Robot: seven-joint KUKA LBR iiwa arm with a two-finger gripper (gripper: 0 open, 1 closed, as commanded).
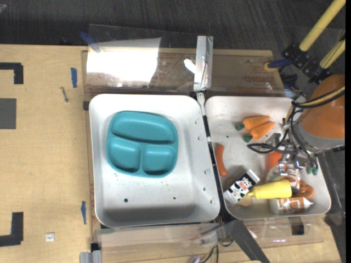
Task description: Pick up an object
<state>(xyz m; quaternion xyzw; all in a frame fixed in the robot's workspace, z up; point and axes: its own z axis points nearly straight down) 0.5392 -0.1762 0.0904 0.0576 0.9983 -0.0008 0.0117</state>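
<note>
The right bin (230, 111) holds several toy items. Two orange carrots with green tops (256, 125) lie near its back. A slim orange piece (220, 159) rests against the left wall. A black-and-white patterned block (240, 187) and a yellow corn-like piece (271, 190) sit near the front, beside an orange-and-white item (292, 204). My gripper (286, 167) hangs low over the right side of this bin, above a small orange piece (273, 159), amid cables. Nothing is visibly held.
The left bin (186, 199) carries a teal divided plate (142, 142). A clear plastic panel (131, 64) and a metal bracket (203, 62) stand behind the bins. The arm's orange band (328, 114) looms over the right bin's far right corner.
</note>
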